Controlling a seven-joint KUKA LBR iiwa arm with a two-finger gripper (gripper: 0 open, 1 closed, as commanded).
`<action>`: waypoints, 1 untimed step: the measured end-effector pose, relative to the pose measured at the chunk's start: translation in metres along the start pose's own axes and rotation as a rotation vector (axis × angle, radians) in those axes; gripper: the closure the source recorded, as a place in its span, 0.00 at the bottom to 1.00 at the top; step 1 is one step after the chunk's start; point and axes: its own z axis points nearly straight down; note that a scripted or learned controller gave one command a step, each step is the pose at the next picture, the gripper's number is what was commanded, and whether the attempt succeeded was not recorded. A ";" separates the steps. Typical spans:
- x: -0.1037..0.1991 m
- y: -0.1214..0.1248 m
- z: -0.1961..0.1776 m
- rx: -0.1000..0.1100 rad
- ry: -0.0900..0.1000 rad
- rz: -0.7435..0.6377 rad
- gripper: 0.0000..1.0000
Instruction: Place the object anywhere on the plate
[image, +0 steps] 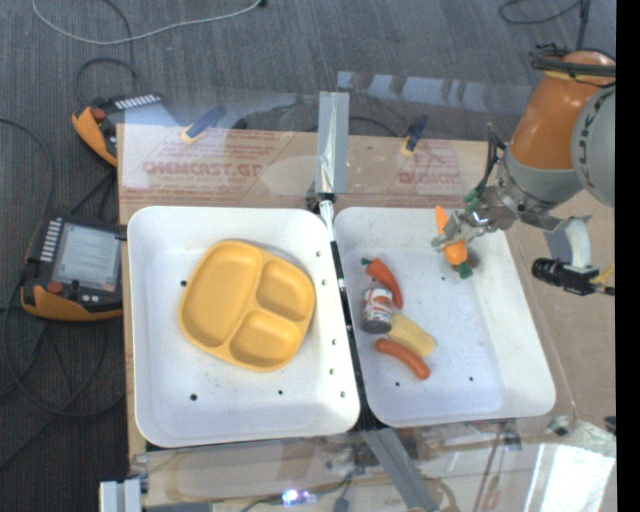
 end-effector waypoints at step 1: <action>0.067 -0.001 -0.017 -0.001 0.001 -0.173 1.00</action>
